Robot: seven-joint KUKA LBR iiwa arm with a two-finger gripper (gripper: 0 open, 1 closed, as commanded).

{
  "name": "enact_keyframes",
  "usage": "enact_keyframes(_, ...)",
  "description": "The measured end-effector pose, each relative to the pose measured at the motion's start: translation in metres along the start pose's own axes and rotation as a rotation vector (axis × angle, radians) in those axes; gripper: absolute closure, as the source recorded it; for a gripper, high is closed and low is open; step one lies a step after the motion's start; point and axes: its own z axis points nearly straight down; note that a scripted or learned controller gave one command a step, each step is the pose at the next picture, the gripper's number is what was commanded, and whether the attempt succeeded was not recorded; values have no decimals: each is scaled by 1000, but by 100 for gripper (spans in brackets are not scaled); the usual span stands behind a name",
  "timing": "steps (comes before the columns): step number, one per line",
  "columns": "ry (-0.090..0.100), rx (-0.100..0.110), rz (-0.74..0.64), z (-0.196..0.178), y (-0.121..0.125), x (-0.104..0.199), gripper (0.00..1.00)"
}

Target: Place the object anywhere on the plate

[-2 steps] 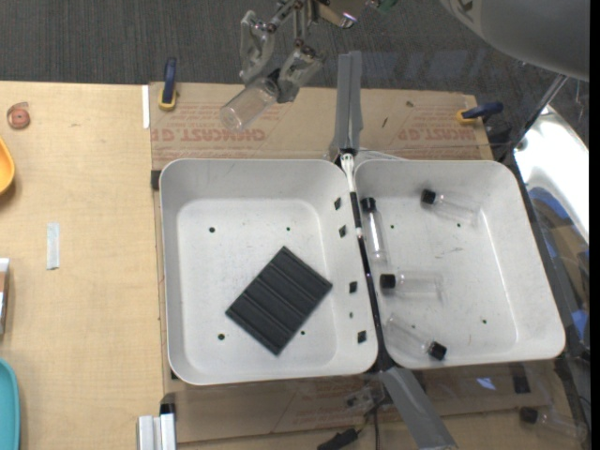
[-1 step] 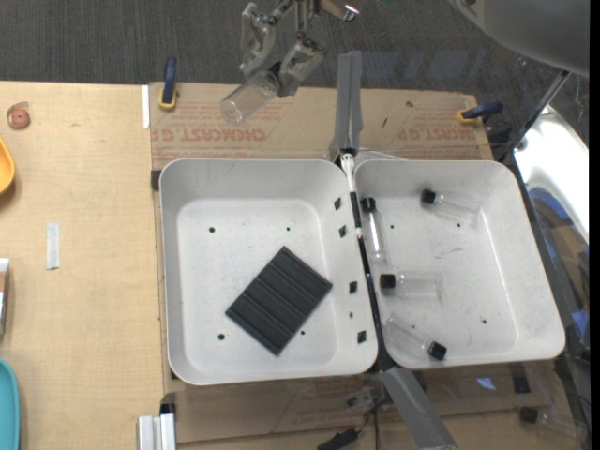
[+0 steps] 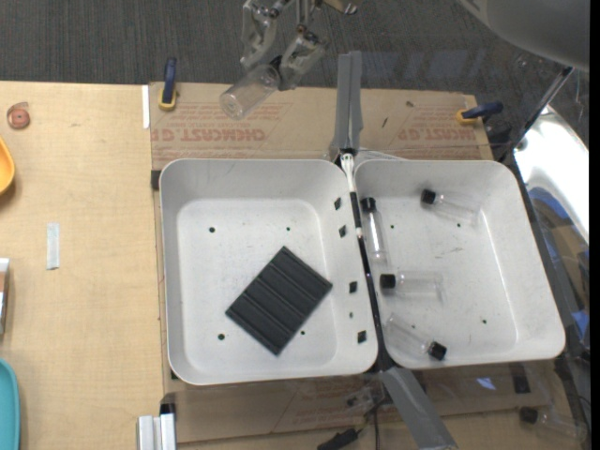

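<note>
Writing first: the brown cardboard sheet (image 3: 394,125) under the bins carries red print along its far strip. It sits upside down from here, and the biggest word looks like "CHEMCEST", though I wouldn't swear to every letter. Up at the far right, the grey arm casing (image 3: 525,7) shows a scrap of black lettering cut by the edge, too little to read.

Now the object. It's a clear tube (image 3: 242,97), see-through plastic or glass, lying at a slant with its round end pointing left and near. It's up in the air over the far cardboard, beyond the left bin (image 3: 169,251). The gripper (image 3: 284,67) has its fingers pinched on the tube's upper end, so the tube sits right between them.

The plate (image 3: 279,300) is a dark, ribbed rectangle lying flat and turned at an angle on the left bin's floor, toward the near side, well apart from the tube.

Over in the right bin (image 3: 534,251) lie four more clear tubes with black caps: one far (image 3: 445,204), one along the left wall (image 3: 372,228), one in the middle (image 3: 408,284) and one near (image 3: 417,338).

Blue-handled clamps grip the cardboard at the far left (image 3: 170,82) and far right (image 3: 478,112).
</note>
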Motion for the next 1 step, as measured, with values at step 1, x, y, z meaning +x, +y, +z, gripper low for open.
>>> enact_keyframes(1, -5, 0, 3, -9, -1, -1, 100)
